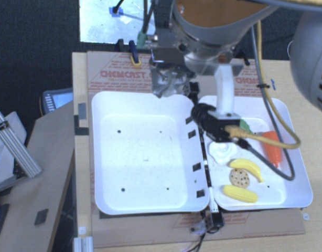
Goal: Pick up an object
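The right bin [300, 185] holds several toy foods. A yellow banana [246, 168] lies above a round cookie [238, 178]. A yellow corn cob [240, 193] rests near the bin's front wall. An orange carrot [271, 147] lies by the right side, with a small green piece [245, 125] just behind it. A white object [222, 151] sits close to the divider. My gripper [169, 86] hangs over the far rim of the left bin [103, 156], well away from all of these things, and I see nothing in it.
The arm's grey and orange body crosses the top of the view above the right bin. A yellow cable loops over the carrot's side of that bin. Black clips line the divider between the bins [196, 167]. Cardboard lies under both bins.
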Controlling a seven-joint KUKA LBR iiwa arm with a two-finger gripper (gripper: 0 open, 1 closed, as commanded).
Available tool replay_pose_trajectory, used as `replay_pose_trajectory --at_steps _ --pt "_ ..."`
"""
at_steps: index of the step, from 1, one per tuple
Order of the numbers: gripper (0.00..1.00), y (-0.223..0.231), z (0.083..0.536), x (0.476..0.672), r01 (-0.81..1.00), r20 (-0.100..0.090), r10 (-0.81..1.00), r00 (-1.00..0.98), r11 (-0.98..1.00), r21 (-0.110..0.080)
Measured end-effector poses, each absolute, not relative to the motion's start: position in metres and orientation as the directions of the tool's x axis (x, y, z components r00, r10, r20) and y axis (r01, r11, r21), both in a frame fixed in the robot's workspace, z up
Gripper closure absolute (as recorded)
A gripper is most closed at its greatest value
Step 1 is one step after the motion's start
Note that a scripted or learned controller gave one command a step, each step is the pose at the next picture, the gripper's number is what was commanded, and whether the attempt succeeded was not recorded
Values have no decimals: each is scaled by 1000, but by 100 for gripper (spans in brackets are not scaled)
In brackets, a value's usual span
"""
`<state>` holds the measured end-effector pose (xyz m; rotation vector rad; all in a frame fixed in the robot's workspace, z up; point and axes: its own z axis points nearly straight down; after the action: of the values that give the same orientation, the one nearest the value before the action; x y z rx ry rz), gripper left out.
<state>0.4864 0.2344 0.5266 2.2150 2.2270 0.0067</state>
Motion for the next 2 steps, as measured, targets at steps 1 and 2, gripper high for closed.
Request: replay_pose_trajectory --at_steps 1,2 --pt "100 195 535 521 1000 1 1000 -1 1 3" --pt "100 208 515 485 1000 1 1000 -4 4 -1"
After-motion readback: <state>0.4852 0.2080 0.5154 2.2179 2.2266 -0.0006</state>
